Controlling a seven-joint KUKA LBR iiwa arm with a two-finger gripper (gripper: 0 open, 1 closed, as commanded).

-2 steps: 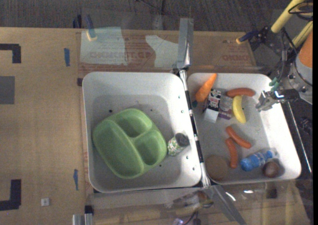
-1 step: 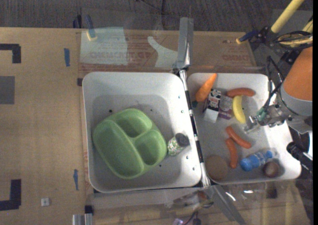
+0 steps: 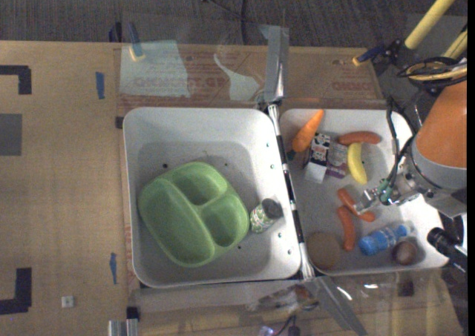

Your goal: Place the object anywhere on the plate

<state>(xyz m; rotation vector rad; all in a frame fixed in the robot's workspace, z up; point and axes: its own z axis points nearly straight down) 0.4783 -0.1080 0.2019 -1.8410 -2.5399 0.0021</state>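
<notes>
End effector (image 3: 375,197), grip state unclear, hovers just right of sausage (image 3: 346,197): light, slick; pinch its middle

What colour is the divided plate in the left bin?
Light green: the three-compartment plastic plate shows plainly in the overhead camera view.

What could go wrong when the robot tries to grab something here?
The gripper hovers over orange sausages packed close together, so it might pinch two or miss both. The green plate sits in the other bin, so a loose grab could drop on the way. A small bottle beside the plate could get bumped.
</notes>
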